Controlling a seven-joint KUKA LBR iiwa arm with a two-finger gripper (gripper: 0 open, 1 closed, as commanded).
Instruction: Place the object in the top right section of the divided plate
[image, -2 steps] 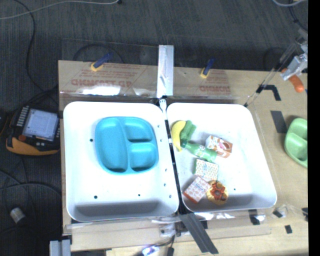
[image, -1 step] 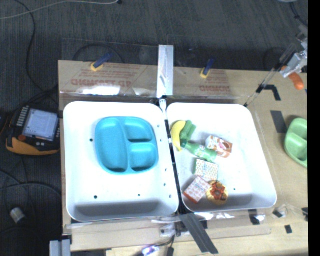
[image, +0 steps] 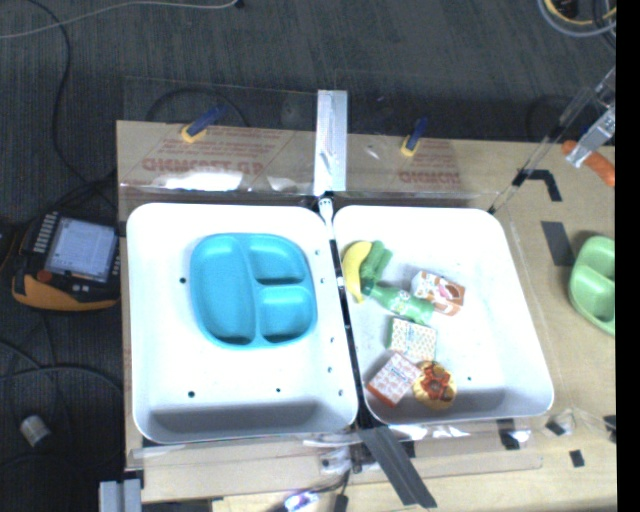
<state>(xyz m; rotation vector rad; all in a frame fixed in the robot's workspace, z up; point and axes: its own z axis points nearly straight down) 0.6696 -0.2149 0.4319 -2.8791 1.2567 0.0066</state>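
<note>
Two shallow white bins sit side by side on a tan desk (image: 560, 200) above dark carpet (image: 80, 60). Left bin (image: 160, 390) holds a blue divided plate (image: 255, 288), with bare white floor around it. Right bin (image: 510, 320) holds a cluster toward its left: banana (image: 356, 264), green bottle (image: 385, 285), small food packets (image: 412, 338). Whether the jaws are clenched or released, I cannot tell.

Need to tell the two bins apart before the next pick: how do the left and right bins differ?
The left bin holds a single blue divided plate; the right bin holds several small items, among them a banana and a green bottle. The plate sits near the left bin's middle; the right bin's items cluster toward its left side. Both are shallow, white and side by side.
</note>
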